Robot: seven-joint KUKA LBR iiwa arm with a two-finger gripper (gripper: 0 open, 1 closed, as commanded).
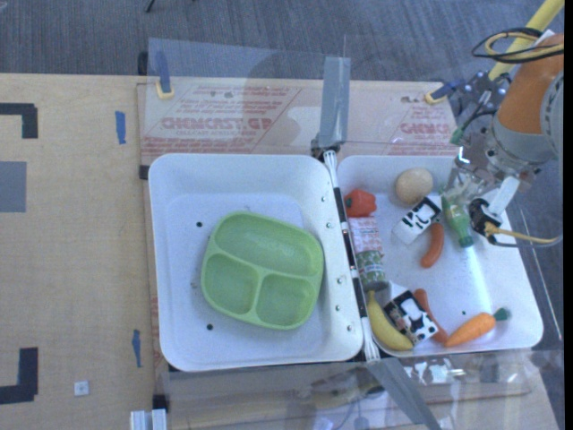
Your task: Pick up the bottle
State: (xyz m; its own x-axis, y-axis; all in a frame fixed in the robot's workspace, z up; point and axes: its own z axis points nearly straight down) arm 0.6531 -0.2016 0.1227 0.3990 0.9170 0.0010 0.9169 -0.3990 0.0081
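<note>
A small green bottle (457, 223) hangs tilted over the right bin (524, 305), near its far right side. Its upper end sits between the fingers of my gripper (458, 195), which is shut on it. The arm comes in from the upper right, with the orange band above the wrist. A white bottle-like container with a black label (416, 219) lies in the bin just left of the green bottle.
The right bin also holds a tan potato (414, 184), a red tomato (360, 202), an orange sausage (432, 245), a printed packet (367, 251), a banana (385, 323), a cow-patterned toy (415, 315) and a carrot (472, 328). A green divided plate (261, 270) lies in the left bin (179, 195).
</note>
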